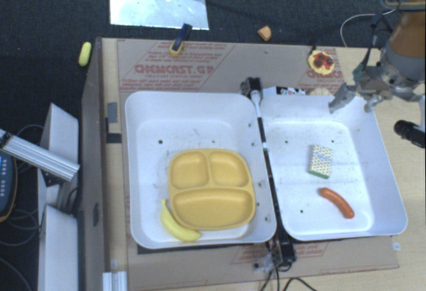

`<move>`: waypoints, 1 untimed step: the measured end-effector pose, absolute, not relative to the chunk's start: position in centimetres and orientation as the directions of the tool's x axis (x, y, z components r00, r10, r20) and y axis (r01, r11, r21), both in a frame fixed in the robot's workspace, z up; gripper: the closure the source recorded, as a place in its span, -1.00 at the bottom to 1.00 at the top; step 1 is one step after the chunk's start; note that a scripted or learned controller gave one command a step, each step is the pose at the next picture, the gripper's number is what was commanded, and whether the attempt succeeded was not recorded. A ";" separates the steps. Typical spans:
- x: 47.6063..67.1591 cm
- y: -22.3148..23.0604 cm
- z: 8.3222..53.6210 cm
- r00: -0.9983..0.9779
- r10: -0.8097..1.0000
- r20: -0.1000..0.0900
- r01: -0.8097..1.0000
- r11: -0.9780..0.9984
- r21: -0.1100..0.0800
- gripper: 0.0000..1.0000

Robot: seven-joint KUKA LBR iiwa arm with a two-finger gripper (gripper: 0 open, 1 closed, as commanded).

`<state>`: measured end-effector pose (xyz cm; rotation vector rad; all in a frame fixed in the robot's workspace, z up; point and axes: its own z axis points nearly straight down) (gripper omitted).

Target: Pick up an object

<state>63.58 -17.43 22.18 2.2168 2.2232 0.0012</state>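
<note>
the small patterned box [321,160] lies in the right bin [373,143], and the sausage [337,203] is near it, toward the front. the pincer [355,96] hangs over the bin's back edge with its fingers spread and nothing between them. you should choose one object, come straight above it and go down centred. the yellow tray [212,188] and banana [176,224] are in the left bin [143,150].
</note>
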 end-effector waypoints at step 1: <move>55.9 -15.4 12.5 -0.001 1.000 0.000 1.000 0.001 -0.001 -1.00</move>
